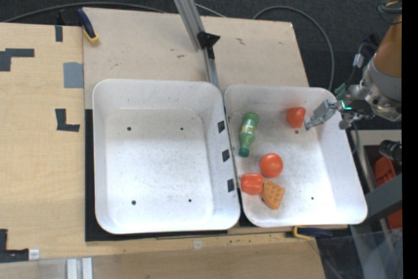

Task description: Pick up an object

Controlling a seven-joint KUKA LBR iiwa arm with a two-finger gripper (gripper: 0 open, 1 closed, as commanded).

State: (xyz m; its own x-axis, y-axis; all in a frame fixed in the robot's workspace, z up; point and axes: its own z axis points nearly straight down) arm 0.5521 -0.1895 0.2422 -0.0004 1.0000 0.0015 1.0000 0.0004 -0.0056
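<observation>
The right bin [339, 199] holds a green bottle [247, 133] lying near its left wall, a small red-orange ball [295, 117] at the upper right, a round red tomato [272, 164] in the middle, a red pepper-like piece [251, 184] and an orange waffle-like block [273, 195] at the lower left. My gripper [320, 114] hangs over the bin's upper right, just right of the small red-orange ball, with nothing seen between its fingers. The wrist and orange band [392, 52] sit at the right edge.
The left bin [104, 160] lies beside the right one. A slanted metal pole [186, 3] rises from the back between the bins. A cable [313, 26] curves behind the right bin. Dark gear stands at the right bench edge.
</observation>
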